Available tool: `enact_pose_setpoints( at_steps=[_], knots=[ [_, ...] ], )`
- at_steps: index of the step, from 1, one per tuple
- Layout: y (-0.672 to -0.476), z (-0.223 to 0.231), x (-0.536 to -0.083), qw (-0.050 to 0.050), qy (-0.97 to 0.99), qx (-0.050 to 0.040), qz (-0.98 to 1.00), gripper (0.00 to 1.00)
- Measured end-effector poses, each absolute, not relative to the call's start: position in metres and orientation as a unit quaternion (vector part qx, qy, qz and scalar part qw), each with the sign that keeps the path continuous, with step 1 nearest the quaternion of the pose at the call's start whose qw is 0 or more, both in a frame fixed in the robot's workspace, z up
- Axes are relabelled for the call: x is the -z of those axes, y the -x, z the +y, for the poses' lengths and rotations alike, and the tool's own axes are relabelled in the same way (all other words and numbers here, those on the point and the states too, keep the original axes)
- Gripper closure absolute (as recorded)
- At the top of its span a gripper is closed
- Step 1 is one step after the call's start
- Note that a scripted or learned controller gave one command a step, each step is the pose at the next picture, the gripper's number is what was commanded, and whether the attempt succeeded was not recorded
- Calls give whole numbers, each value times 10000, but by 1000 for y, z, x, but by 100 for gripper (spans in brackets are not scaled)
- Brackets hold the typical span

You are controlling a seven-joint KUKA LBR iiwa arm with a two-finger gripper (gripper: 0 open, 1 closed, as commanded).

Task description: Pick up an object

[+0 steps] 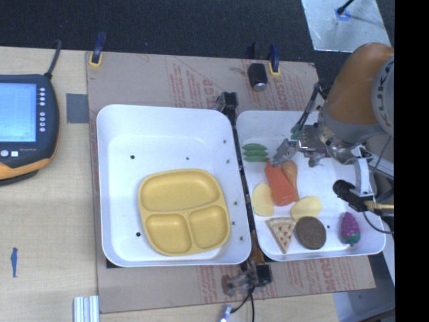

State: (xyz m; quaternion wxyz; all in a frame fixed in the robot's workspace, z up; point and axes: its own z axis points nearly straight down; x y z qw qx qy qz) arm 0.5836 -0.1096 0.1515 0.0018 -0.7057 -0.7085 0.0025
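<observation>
**Claw low over the toy food, nothing lifted yet**

The claw [285,151] hangs inside the right bin [375,250], down among the play food at that bin's upper left. Its dark fingers point toward the divider between the bins, but from this slanted view I cannot tell whether they stand apart or together, and nothing can be seen caught between them. So the pick looks unfinished: as far as can be judged, the approach is done, and the closing, the grip and the lift are all left.

The likeliest target is the orange carrot [280,183], which lies just below the claw with its upper end almost under the tips. A small tan piece [290,170] sits right beside the carrot's top, close enough that either could be what the claw is going for. The green pea pod [255,152] lies just to the claw's left. Further below the claw are a pale yellow round piece [263,199], a yellow lemon-like piece [306,207], a pizza slice [281,233] and a brown cookie [311,233]; a purple fruit [349,227] rests well off to its lower right. All of these sit on the bin floor.

Far to the claw's left, the left bin [114,133] carries a yellow divided plate [184,210].

Faint red print runs across the cardboard sheet [167,79] on the bench, too washed out to read. The teach pendant [23,126], far left of the claw, has a lit screen with nothing legible. Part of the maker's lettering shows on the arm [358,86], cut off at the edge.
</observation>
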Motion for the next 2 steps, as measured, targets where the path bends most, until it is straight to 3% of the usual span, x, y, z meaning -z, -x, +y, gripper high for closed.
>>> enact_pose_setpoints(
  at_steps=[1, 2],
  knots=[
    [-579, -105, -91, 14, 7055, -21, -7087, 0],
    [-579, -107, -101, 14, 7047, -31, -7094, 100]
  ],
)
